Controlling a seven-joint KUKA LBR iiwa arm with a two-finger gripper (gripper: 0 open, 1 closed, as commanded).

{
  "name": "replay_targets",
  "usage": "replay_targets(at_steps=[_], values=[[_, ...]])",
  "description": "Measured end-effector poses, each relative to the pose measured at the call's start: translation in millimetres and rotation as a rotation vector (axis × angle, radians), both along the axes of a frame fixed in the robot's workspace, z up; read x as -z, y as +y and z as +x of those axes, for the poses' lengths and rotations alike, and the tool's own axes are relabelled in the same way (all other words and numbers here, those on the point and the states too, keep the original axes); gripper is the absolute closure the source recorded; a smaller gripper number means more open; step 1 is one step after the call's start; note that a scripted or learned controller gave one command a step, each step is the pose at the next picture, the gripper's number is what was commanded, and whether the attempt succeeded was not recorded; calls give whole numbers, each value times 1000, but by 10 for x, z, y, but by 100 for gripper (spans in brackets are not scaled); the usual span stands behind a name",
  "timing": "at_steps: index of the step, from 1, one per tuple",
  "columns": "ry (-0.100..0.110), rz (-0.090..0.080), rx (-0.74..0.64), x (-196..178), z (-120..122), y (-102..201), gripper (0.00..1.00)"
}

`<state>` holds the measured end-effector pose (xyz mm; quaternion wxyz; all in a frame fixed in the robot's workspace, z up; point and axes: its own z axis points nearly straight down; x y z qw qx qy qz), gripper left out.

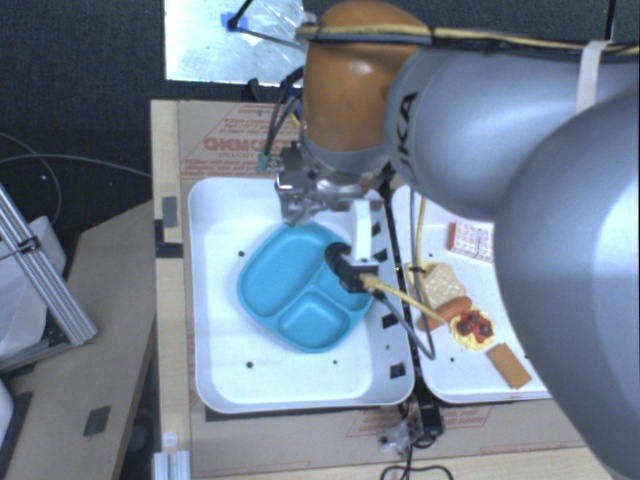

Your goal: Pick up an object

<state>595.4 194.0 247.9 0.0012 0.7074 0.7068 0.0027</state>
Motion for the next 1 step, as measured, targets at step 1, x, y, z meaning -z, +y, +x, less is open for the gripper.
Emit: replay_targets(at_steps=[1], values=[[9, -2, 0, 24, -552, -192, 100]])
